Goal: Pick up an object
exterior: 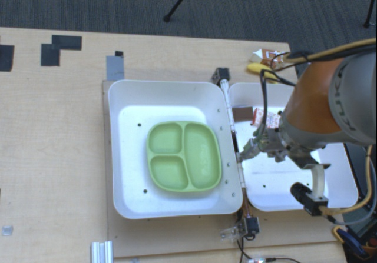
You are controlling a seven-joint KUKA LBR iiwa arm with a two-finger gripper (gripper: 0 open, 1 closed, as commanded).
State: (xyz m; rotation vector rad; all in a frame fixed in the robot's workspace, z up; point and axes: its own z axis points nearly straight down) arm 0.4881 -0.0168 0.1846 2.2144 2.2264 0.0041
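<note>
Wood bench (53,138), two white bins: arm's over the right bin (347,167), end effector (259,145) state can't tell, imo aim square onto the small packet (268,119) b4 closing.

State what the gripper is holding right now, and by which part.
Cannot be told. The gripper sits low over the right bin, near the wall it shares with the left bin, and the arm's wrist covers whatever may lie at its tip.
</note>
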